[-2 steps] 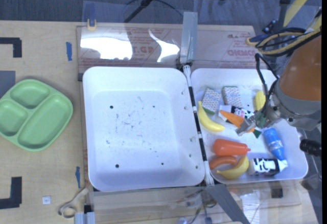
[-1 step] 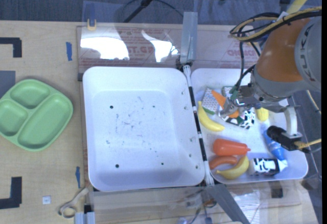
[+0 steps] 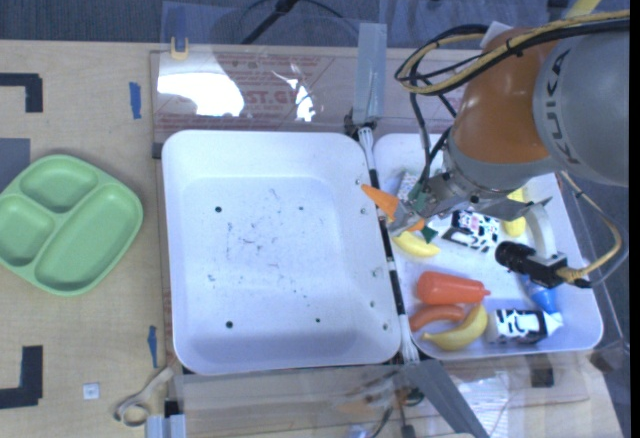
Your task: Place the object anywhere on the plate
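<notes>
Pick-up step: pincer [image 3: 408,214] low in right bin [image 3: 585,326], grip state cannot tell. Next: carry an object to green plate [image 3: 68,223], far beyond left bin [image 3: 180,256].

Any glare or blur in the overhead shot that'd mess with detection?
Camera view: strong white glare on the clear sheet behind the left bin, washing out its surface; the arm looks soft and shades part of the right bin; the green plate is evenly lit and sharp.
</notes>
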### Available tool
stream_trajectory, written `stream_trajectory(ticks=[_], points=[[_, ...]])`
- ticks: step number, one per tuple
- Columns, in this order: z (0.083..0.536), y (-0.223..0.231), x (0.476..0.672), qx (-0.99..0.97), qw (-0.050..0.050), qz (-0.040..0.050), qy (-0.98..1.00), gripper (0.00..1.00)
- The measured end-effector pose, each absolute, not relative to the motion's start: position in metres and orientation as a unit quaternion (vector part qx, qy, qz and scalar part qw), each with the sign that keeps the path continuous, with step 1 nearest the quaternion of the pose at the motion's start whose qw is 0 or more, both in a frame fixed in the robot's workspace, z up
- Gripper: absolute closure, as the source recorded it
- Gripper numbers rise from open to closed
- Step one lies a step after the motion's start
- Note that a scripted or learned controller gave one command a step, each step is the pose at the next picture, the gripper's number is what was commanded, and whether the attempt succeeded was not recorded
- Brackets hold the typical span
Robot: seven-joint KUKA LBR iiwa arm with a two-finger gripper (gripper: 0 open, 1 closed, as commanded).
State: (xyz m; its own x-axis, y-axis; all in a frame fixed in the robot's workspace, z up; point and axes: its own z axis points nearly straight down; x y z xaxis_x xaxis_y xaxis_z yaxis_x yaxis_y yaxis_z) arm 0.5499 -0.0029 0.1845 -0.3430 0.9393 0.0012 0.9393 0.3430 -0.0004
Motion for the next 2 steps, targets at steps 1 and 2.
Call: stream_trajectory(ticks=[1, 2], points=[[0.184, -0.003, 0.55, -0.573, 0.0, -0.0002, -0.819, 0.0], [0.184, 0.059, 0.479, -0.638, 0.002, 0.0007, -0.77, 0.0]])
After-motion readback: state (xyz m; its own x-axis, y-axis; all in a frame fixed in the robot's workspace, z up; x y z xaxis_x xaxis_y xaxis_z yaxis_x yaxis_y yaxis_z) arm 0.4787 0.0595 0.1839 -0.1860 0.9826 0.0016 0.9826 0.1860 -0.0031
